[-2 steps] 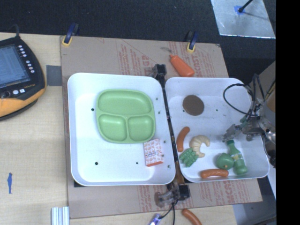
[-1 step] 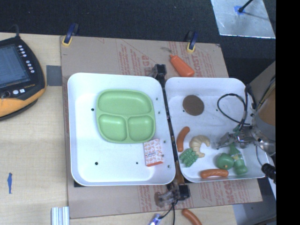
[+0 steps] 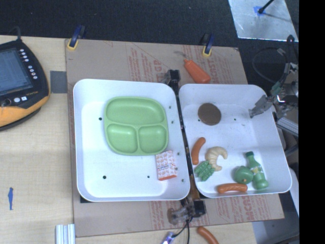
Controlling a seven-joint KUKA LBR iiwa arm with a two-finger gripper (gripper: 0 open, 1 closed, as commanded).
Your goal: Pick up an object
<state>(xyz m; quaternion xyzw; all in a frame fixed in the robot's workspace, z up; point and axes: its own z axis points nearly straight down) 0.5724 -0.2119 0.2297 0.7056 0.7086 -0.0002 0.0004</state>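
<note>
The left bin (image 3: 84, 136) is holding a green divided plate (image 3: 136, 124), with a small red-and-white packet (image 3: 166, 165) lying just beside the plate's lower right corner. Nothing here is lying near the arm.

The right bin (image 3: 244, 136) is carrying every likely target. A brown disc (image 3: 209, 114) is sitting alone in the upper part. Lower down, an orange sausage (image 3: 197, 150), a green bunch (image 3: 204, 170) and a pale croissant (image 3: 217, 157) are lying close together, the bunch appearing to touch the croissant. A second sausage (image 3: 232, 188) is resting near the front wall, and a green bottle (image 3: 256, 172) is lying against a round green fruit (image 3: 243, 175).

The gripper (image 3: 261, 105) is hovering at the bin's upper right rim, well apart from all objects and holding nothing. How far its pincer is standing open cannot be told at this size.

Probable faults from this position:
- A descent into the crowded group is likely to catch two items or push one aside.
- The flat disc is offering little height to close on; the pincer may slip over it.
- Items near the front wall are leaving little room, so the wall may be struck.
- The round fruit may roll out when squeezed.
</note>
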